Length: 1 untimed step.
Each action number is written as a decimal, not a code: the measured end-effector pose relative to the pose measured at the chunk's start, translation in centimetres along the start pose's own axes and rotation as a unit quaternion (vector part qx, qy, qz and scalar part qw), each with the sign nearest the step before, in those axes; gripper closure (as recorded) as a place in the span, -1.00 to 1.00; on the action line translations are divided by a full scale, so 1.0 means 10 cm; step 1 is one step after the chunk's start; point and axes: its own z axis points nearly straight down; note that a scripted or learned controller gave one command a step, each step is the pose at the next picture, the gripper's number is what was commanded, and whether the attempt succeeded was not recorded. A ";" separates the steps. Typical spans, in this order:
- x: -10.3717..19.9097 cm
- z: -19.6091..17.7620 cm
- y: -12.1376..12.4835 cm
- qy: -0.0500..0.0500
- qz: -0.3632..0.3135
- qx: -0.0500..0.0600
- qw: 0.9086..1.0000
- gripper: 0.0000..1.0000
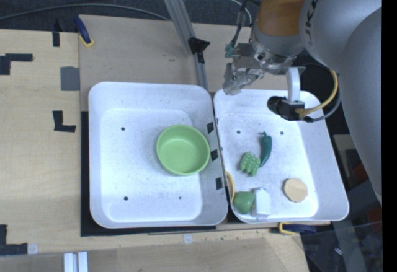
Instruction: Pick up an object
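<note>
My gripper (234, 85) hangs over the far left corner of the right bin (322, 159), with nothing seen between its fingers. In that bin lie a dark green pepper (265, 148), a light green bumpy toy (249, 163), a round tan piece (296, 189), a green rounded object (244, 201) and a white block (261, 201) at the near edge. A green bowl (182, 150) sits in the left bin (111, 140). All of these objects are well below and in front of the gripper.
A grey metal pole (177, 4) slants down to the seam between the bins at the back. A black fitting with a yellow cable (288, 107) hangs off the wrist over the right bin's back. The arm's large body fills the upper right.
</note>
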 end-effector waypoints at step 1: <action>0.51 0.18 -0.14 0.000 0.000 0.001 1.000 1.00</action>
